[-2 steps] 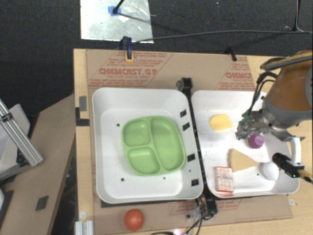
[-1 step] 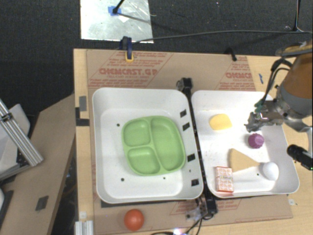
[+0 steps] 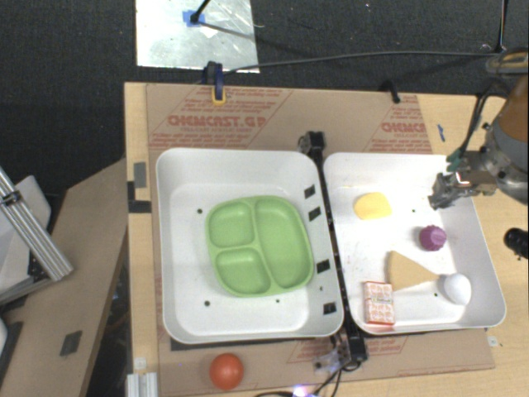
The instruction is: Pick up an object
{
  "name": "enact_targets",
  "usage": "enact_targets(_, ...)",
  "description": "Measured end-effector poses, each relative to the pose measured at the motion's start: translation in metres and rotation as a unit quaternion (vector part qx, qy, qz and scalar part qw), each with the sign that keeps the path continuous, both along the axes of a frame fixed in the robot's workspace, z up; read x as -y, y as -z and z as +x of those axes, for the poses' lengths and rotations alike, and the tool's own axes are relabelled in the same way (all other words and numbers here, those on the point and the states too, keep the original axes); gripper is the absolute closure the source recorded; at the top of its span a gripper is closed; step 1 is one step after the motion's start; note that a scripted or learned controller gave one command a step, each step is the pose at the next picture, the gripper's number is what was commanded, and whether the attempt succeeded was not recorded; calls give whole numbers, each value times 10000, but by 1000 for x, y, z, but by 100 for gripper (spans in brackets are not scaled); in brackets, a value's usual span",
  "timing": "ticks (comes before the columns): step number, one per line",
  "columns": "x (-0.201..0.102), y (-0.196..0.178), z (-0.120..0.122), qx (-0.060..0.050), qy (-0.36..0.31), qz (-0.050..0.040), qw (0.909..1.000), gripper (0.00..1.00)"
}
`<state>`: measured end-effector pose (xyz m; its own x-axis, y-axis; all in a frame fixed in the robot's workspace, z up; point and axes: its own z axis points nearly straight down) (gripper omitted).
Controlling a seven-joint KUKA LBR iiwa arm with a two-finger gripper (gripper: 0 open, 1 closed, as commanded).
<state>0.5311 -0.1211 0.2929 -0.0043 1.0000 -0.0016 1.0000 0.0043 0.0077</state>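
Purple ball [image 3: 432,237] lies in the right bin [image 3: 347,222], with a yellow lump [image 3: 373,206] up-left of it, a white egg [image 3: 454,289] below, and the gripper [image 3: 447,188], empty, hanging just above it.

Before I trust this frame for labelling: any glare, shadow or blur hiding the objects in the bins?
Camera view: lighting is even; the foil sheet up top glints, away from the bins. The tan wedge casts a soft shadow; the white ball barely stands out against the right bin. The claw looks slightly blurred.
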Motion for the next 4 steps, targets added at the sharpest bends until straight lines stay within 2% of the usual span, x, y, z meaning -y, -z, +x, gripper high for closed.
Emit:
enact_targets(1, -59, 4, 9, -21, -26, 16, 10000, 100)
enact_targets(3, -175, 38, 35, -40, -27, 19, 10000, 100)
enact_targets(4, -216, 48, 54, -30, -20, 15, 10000, 100)
